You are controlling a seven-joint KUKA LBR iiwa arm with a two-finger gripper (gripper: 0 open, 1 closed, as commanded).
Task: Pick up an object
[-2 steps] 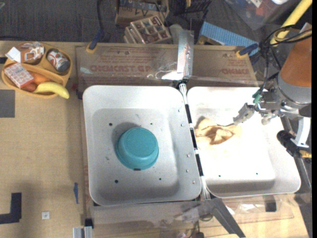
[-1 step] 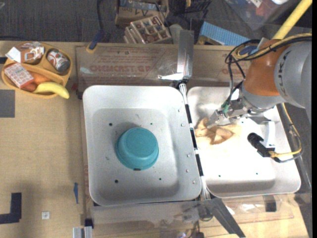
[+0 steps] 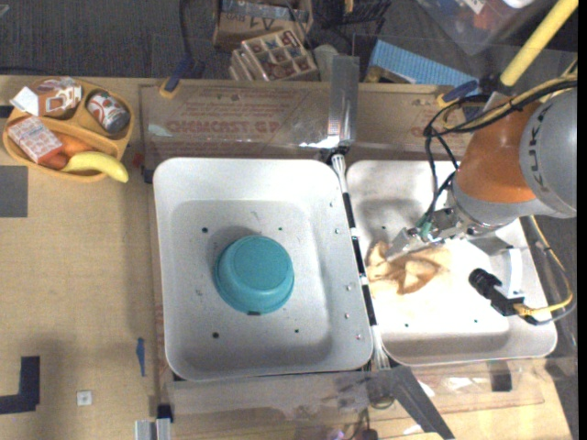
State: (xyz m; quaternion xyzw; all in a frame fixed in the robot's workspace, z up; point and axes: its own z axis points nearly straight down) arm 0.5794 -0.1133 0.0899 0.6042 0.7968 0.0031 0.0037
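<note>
A teal bowl [image 3: 255,274] lies upside down in the middle of the left bin [image 3: 183,191]. In the right bin [image 3: 459,337], a flat tan and brown pretzel-shaped object [image 3: 406,270] rests near the bin's left wall. My gripper [image 3: 396,242] is low in the right bin, right above the upper edge of the pretzel-shaped object, and points left. Nothing is visibly lifted. The grey arm with its orange band [image 3: 495,168] reaches in from the right.
A yellow tray [image 3: 27,149] with a banana, an orange and small packages sits on the bench at the far left. A cardboard sheet [image 3: 238,122] lies behind the bins. Boxes and cables crowd the floor beyond the bench.
</note>
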